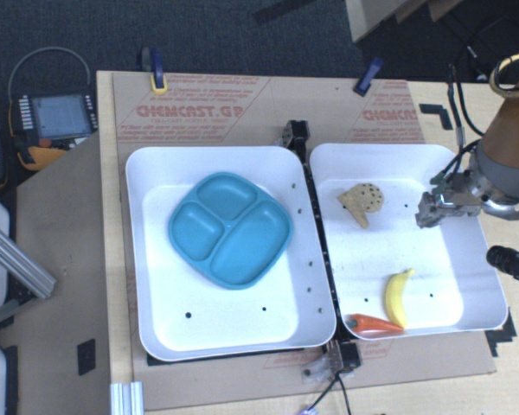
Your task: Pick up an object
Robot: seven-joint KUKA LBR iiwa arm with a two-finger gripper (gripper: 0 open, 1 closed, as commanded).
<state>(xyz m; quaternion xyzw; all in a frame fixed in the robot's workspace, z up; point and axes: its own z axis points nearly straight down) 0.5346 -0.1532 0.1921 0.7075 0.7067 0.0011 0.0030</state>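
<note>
The task stands at its approach step: the claw (432, 210) hangs above the right bin (467, 258) with nothing between its tips, so no object is lifted. Whether the claw is spread or pressed together cannot be told at this resolution. The next move calls, by judgement, for choosing one object, centring the claw over it, and descending with the tips set across its narrow side.

Contents, taken left to right relative to the claw:

1. The left bin (156, 318) lies well to the left of the claw. It holds a blue divided tray (231, 229), set at an angle on the bin floor. The tray's three compartments hold nothing visible.
2. The right bin sits directly under the claw. A tan cookie-like piece (362, 201) with dark spots lies to the left of the claw, near it and at about the same level in view.
3. An orange carrot-shaped item (376, 323) rests against the near rim, below and left of the claw.
4. A yellow banana (398, 297) lies below the claw, slightly left, touching or just beside the orange item.

The cookie-like piece is the nearest candidate.
</note>
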